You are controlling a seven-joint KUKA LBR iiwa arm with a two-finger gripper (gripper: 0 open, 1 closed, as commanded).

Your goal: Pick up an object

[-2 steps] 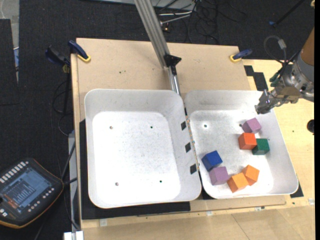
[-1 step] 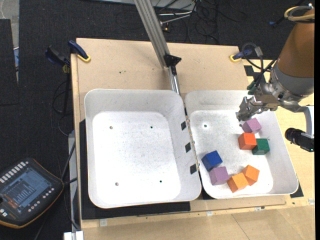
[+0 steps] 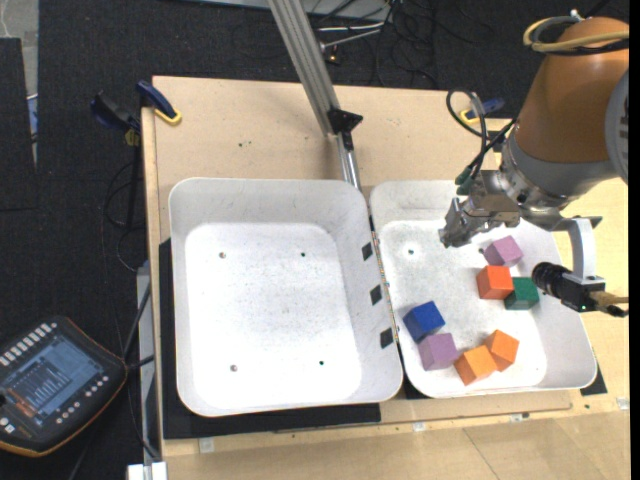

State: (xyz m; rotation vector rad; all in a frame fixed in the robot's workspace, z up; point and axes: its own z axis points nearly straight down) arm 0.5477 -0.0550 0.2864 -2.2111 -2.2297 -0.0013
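Observation:
My gripper hangs over the upper middle of the right bin, its dark fingers pointing down and left with nothing visible between them. Just to its right lies a light purple block, and below that an orange block touching a green block. Lower in the bin sit a blue block, a second purple block, and two orange blocks side by side.
The left bin lies beside the right one, joined by black clips at the shared wall. A slanted metal pole crosses the back of the bench. A teach pendant rests at the lower left.

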